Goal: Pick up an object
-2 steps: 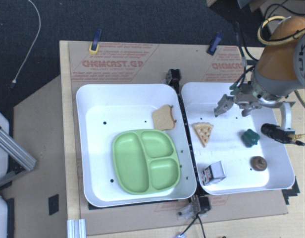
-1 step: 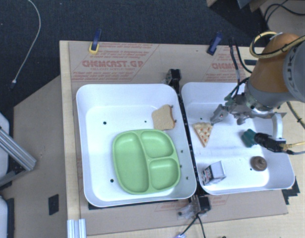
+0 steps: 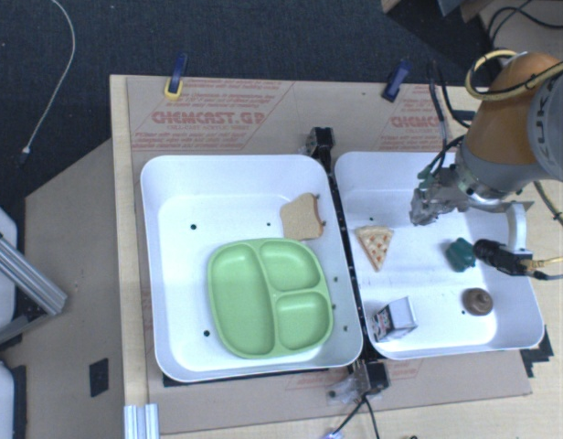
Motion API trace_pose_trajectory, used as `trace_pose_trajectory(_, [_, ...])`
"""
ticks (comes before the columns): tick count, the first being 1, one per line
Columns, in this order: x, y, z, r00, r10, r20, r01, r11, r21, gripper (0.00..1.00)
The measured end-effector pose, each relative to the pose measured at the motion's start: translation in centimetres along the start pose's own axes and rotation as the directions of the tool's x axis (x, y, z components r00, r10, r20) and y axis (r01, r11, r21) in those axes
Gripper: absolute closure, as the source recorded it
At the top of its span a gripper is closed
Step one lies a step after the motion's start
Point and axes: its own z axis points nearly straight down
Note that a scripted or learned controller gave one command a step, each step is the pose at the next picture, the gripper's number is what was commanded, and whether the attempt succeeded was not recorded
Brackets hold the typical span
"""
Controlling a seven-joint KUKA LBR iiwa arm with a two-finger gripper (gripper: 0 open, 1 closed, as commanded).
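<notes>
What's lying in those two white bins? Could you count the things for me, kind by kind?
Green divided plate: 1
Toast-like slice of bread: 1
Pizza slice: 1
Teal object: 1
Small brown round item: 1
Small grey box-like item: 1
Total: 6, two in the left bin and four in the right bin.

I work in a robotics lab: left of my fingers, a flat brown cardboard-covered bench bears two shallow white plastic bins, clamped by small blue clips, above dark carpet trailing loose white cable.
</notes>
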Motion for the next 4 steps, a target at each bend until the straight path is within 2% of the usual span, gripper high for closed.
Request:
trace_pose_trajectory(1, [-0.1,-0.2,-6.4,1.0,-0.001,0.002,0.001,1.0,-0.005,1.0])
trace_pose_trajectory(3, [0.7,0.7,-16.4,1.0,-0.002,0.002,0.002,1.0,-0.006,1.0])
trace_pose_trajectory(4, [6.1,-0.8,-16.3,1.0,-0.006,-0.002,0.006,1.0,0.003,1.0])
